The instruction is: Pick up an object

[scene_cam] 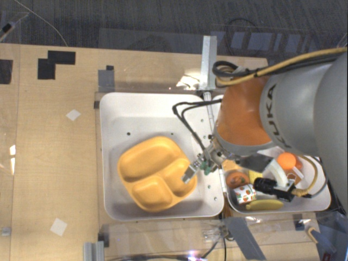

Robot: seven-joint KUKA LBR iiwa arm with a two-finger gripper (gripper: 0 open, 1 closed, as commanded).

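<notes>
The grey arm [304, 102] reaches in over the bench [49, 162] and hangs above the seam between the two white bins. In the left bin [130, 113] lies a yellow divided tray [155, 173], its long axis running diagonally. The gripper [193, 170] sits at the tray's right edge, so the tray lies just left of the fingers. Whether they are spread or pinching, I cannot tell. The right bin [321, 200] holds small clutter.

Grey arm [304, 102] reaching from right, pincer [191, 172] lowered
</notes>
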